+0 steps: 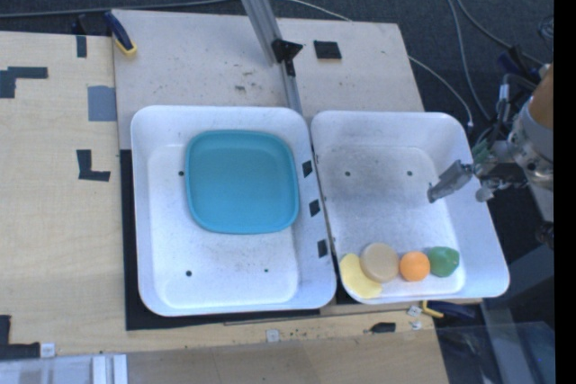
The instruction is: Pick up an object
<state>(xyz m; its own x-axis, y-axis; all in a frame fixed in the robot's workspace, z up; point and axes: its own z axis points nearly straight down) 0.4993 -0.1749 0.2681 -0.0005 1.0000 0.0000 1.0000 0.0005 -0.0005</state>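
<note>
In the camera view, the two-finger gripper (461,180) is seen over the right shallow white bin's (355,139) right side, its finger spacing unclear. A small round orange ball (414,266) lies at the near edge, between a tan disc (379,263) and a green lump (443,261).

A blue plate (241,182) lies in the left bin (153,283); the gripper (461,179) hovers over the right bin's (378,126) right side. Yellow (354,281), tan (379,263), orange (414,266) and green (443,261) objects line that bin's near edge.
</note>
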